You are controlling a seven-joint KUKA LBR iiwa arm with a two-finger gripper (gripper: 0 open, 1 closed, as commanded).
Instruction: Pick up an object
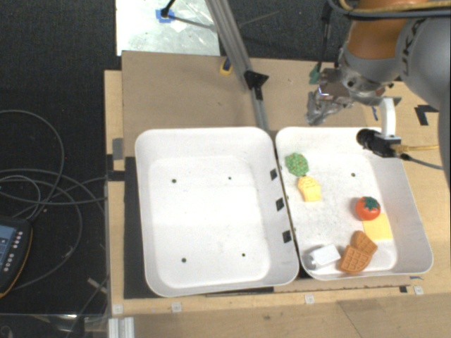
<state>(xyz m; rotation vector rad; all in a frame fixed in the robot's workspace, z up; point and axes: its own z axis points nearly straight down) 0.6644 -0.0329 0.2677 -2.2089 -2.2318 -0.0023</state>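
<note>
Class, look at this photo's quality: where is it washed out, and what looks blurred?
Camera view: the left bin and right bin glare white, their surfaces losing detail; the shiny sheet at the top reflects light; the hand looks soft and blurred; the toys cast faint shadows.

Two shallow white plastic bins (211, 210) look smooth and faintly speckled, on a matt brown board bench top (183, 90) like cardboard or fibreboard. The small red tomato toy (367, 207) has a glossy plastic sheen; the brown waffle-shaped toy (357, 252) is ridged and matt. The grey arm casing with orange band (387, 5) looks smooth and satin
</note>
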